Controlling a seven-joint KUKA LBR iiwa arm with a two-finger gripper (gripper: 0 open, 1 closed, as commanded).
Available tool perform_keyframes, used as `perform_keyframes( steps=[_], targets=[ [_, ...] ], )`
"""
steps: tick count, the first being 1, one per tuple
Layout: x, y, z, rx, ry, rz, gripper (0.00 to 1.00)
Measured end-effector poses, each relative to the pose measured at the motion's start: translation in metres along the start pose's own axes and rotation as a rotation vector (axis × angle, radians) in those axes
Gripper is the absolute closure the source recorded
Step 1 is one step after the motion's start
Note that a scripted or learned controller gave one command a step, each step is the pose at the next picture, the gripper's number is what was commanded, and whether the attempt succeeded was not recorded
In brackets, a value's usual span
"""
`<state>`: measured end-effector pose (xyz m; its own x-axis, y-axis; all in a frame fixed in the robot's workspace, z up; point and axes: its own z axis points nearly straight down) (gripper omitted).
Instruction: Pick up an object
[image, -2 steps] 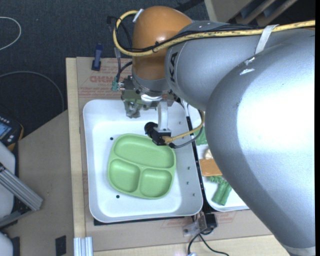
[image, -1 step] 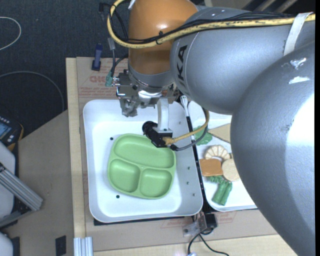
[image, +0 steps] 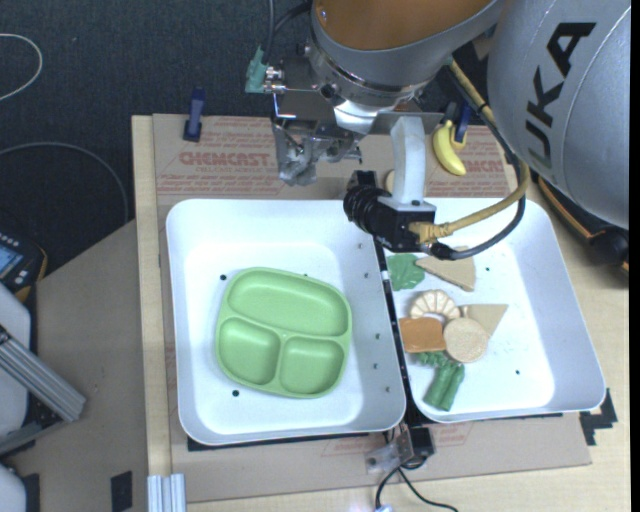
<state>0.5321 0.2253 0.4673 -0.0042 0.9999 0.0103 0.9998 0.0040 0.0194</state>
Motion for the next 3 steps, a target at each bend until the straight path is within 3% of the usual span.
perform_keyframes(
  steps=[1, 2, 3],
  targets=[
    [-0.003, -0.061, 0.183, 0.039, -0.018, 0.004, 1.00],
    [-0.006, -0.027, 0.301, 0.033, -0.017, 0.006, 1.00],
    [-0.003, 0.005, 0.237, 0.012, -0.008, 0.004, 1.00]
  ],
)
